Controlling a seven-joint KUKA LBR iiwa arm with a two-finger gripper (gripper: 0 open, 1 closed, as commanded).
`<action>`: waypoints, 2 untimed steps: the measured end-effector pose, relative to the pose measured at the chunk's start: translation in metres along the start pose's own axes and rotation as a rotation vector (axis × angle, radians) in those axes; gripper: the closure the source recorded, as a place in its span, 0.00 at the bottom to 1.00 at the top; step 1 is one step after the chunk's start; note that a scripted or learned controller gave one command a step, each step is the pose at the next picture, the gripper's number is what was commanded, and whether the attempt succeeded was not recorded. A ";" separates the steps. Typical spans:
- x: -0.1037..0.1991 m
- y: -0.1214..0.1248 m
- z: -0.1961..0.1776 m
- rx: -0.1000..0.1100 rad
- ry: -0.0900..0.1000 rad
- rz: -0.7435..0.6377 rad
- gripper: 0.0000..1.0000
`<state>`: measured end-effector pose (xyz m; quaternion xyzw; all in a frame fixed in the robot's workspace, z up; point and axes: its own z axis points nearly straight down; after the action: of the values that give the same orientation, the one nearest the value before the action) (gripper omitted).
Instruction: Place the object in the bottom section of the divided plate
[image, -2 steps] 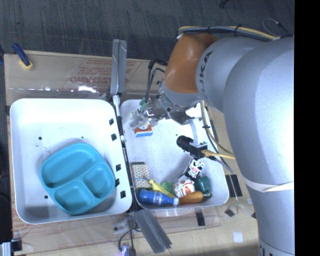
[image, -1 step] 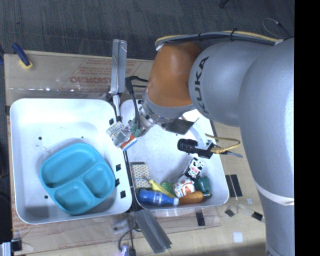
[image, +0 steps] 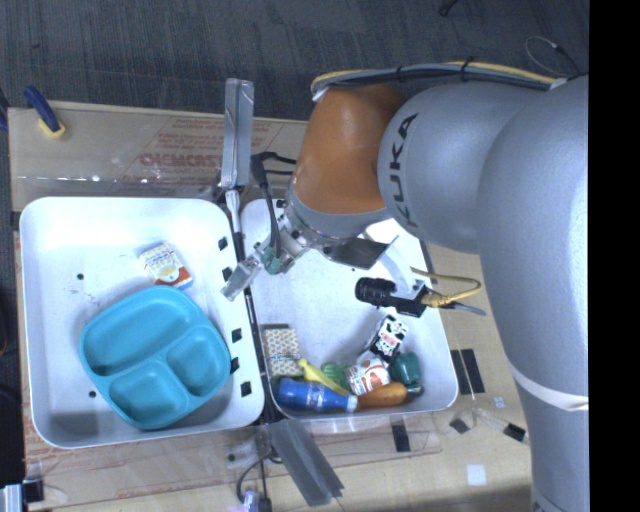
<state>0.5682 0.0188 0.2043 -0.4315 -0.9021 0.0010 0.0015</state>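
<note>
The pincer (image: 262, 262) hangs at the right bin's (image: 330, 310) left wall — whether spread or pressed together cannot be told; the blue divided plate (image: 155, 356) lies in the left bin (image: 60, 250).

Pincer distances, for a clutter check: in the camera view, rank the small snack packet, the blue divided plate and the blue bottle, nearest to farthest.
From the pincer:
1. Small snack packet, left bin, above the plate.
2. Blue divided plate, left bin, lower part.
3. Blue bottle, right bin, bottom edge.
Plate and bottle are close; ranking is tentative.
</note>
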 end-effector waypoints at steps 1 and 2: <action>-0.007 0.006 0.013 0.000 0.000 -0.025 0.00; -0.008 0.006 0.003 0.000 0.000 -0.027 1.00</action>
<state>0.5779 0.0163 0.2017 -0.4192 -0.9079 0.0013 0.0014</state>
